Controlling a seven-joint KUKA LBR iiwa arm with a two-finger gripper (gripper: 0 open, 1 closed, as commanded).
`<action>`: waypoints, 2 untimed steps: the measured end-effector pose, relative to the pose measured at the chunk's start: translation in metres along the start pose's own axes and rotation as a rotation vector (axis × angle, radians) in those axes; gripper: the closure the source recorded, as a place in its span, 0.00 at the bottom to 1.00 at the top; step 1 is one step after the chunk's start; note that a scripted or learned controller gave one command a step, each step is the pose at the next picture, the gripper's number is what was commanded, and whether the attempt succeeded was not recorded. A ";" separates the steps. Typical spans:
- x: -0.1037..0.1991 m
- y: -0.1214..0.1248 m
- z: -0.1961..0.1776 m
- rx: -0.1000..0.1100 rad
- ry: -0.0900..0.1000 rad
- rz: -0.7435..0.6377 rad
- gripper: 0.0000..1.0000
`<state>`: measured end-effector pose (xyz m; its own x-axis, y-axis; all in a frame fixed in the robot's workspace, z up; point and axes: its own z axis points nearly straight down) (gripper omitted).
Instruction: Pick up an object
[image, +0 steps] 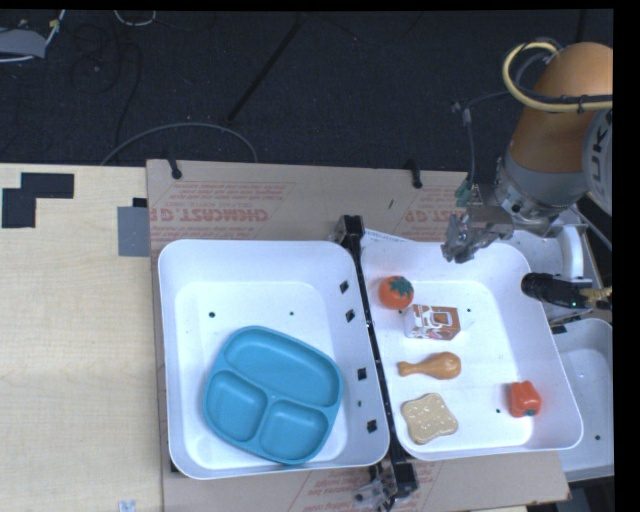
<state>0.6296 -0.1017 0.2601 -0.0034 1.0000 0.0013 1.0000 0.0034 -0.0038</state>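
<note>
The gripper (462, 243) is positioned over the far edge of the right bin (560, 400), below the grey wrist and the orange band (560, 110) of the arm. Whether the gripper is open or closed cannot be determined at this angle. No object is seen in its grasp.

Five objects are contained in the right bin. A small orange-red fruit with a green top (395, 291) is located nearest the gripper, at the bin's near-left corner by the divider. A white and brown carton (433, 321) is placed just beside it, towards the bin's middle. A tan drumstick (432, 367) is laid below the carton, its thin end directed towards the left. A slice of toast (429, 418) is laid flat near the front wall. A red item (523, 398) is located well apart from the others, near the bin's right front corner.

The left bin (190, 275) is occupied by a blue divided plate (271, 393), which is set in the front half and has three compartments. The two bins are mounted side by side on a cardboard sheet (260, 205), which rests on a pale wooden bench (70, 340).
</note>
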 end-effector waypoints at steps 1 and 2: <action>0.052 0.006 0.014 0.001 0.000 0.000 1.00; 0.105 -0.001 0.010 0.001 0.000 0.000 1.00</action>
<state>0.6282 0.0031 0.2506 -0.0035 1.0000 0.0010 1.0000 0.0035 -0.0045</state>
